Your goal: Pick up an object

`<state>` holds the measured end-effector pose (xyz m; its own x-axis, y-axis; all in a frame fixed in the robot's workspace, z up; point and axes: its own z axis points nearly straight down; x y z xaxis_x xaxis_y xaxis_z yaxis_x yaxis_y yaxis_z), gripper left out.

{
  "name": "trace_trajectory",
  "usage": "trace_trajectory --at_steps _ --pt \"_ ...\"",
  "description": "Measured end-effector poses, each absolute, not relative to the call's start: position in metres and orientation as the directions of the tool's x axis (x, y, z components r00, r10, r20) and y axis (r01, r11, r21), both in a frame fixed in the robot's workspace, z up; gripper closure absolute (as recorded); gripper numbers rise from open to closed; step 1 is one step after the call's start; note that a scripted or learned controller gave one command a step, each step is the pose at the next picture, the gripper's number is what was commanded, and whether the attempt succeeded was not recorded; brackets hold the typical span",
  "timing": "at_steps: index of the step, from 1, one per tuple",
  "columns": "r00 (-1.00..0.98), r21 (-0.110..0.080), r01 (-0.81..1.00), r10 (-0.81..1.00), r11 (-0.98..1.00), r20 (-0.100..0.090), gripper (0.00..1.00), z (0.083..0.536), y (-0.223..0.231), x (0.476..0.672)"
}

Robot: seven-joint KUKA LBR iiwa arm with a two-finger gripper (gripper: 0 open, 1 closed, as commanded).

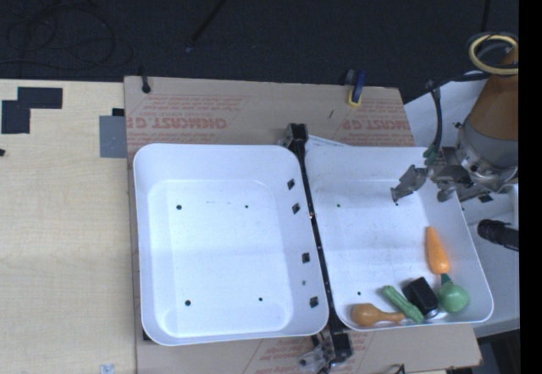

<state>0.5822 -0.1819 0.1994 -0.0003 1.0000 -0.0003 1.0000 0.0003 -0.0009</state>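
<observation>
The gripper [409, 184] hangs over the right bin's [373, 228] far right side, its fingers spread with nothing between them. An orange carrot [436, 250] lies nearer, beside the right wall.

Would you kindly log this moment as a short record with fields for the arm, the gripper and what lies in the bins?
arm: enters from the right, wrist over the right bin
gripper: above the right bin's upper right part, apart from every item
right bin items: orange carrot, green ball, black block, green stick, orange gourd
item location: lower right corner
left bin: white
</observation>
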Motion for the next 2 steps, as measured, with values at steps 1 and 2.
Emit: trace_trajectory --at_steps 1,2 --pt "-0.004 0.016 1.000 1.000 0.004 -0.007 0.00 0.349 -0.207 0.591" --pt "0.004 -0.010 1.000 1.000 -0.004 0.003 0.00 0.293 -0.214 0.512"
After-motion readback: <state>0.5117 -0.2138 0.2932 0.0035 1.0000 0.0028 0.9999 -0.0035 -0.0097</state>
